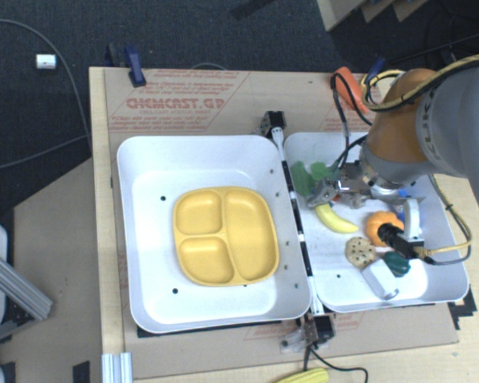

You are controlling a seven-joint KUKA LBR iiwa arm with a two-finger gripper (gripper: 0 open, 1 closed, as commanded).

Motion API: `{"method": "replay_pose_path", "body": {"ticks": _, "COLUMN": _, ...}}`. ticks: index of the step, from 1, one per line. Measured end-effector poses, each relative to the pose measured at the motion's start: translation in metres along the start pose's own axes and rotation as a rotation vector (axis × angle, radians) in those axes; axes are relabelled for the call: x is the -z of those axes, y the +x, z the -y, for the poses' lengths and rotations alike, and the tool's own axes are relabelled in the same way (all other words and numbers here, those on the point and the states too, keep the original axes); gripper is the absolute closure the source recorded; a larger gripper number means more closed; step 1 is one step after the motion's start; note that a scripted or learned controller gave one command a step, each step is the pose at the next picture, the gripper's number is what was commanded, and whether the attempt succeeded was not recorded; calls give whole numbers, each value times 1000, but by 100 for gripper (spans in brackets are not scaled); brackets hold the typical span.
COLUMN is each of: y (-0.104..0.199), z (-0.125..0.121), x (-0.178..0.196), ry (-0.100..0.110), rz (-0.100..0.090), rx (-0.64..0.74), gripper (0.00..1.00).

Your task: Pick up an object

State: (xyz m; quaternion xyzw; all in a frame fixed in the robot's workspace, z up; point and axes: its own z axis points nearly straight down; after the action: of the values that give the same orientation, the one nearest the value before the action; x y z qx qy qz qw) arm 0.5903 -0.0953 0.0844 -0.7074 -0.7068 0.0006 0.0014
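Gripper (pixel 335 194) work sits low in the right bin (pixel 439 290), among a small clutter of toy food. Whether it is spread or closed, and whether anything is in it, I cannot tell — the wrist and cabling hide that part.

Just below the hand lies a yellow banana (pixel 336 219), close enough to be touching or nearly so. Just beyond it, towards the bin divider, is a green piece (pixel 306 175). Further out on the arm's side sit an orange ball (pixel 378 225), a speckled cookie (pixel 358 251) and a pale block (pixel 380 281).

The banana looks the likely pick — probably light, stiff and smooth plastic, so apt to slip. My judgement: take it across the middle of its curve, where it is narrowest.

The left bin (pixel 140 214), well away from the hand, holds a yellow divided plate (pixel 223 236).
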Motion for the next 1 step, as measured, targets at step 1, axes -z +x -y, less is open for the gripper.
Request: {"method": "replay_pose_path", "body": {"ticks": 1, "y": 0, "z": 0, "x": 10, "ry": -2, "rz": 0, "rx": -1, "gripper": 100}}
